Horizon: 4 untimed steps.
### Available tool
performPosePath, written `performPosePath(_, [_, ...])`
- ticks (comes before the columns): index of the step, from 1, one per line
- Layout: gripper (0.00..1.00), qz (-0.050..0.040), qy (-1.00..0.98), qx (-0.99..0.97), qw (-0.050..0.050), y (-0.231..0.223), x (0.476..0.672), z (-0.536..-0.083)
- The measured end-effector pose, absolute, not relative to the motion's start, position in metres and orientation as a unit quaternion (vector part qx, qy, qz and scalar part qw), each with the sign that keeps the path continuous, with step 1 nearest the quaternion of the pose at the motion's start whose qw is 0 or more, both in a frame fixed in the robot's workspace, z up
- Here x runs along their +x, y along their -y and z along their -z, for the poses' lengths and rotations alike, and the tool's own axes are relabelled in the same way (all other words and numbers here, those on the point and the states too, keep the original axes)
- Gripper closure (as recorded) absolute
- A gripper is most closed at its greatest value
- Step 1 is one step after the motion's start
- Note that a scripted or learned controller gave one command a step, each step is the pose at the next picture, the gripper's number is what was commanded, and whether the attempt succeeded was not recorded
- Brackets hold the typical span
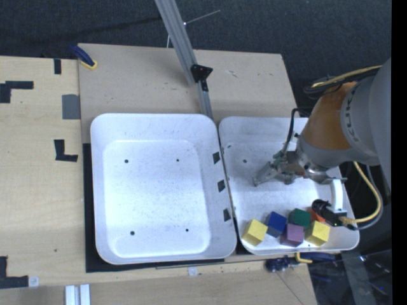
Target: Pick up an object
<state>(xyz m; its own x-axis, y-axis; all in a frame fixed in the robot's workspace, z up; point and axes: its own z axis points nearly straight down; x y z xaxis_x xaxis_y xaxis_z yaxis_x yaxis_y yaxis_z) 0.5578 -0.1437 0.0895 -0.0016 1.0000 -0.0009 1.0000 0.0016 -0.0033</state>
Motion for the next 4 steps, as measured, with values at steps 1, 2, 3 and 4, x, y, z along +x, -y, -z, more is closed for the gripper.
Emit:
performPosePath(1, [1.0, -0.0009, 0.708, -0.706, 0.001, 0.143, 0.558, -0.101])
performPosePath(2, [1.0, 0.0009, 0.708, -0.706, -0.001, 0.134, 0.553, -0.151])
performPosePath(3, [1.0, 0.001, 0.708, -0.706, -0.001, 0.126, 0.553, -0.196])
performPosePath(4, [1.0, 0.0014, 0.708, -0.706, -0.002, 0.116, 0.553, -0.247])
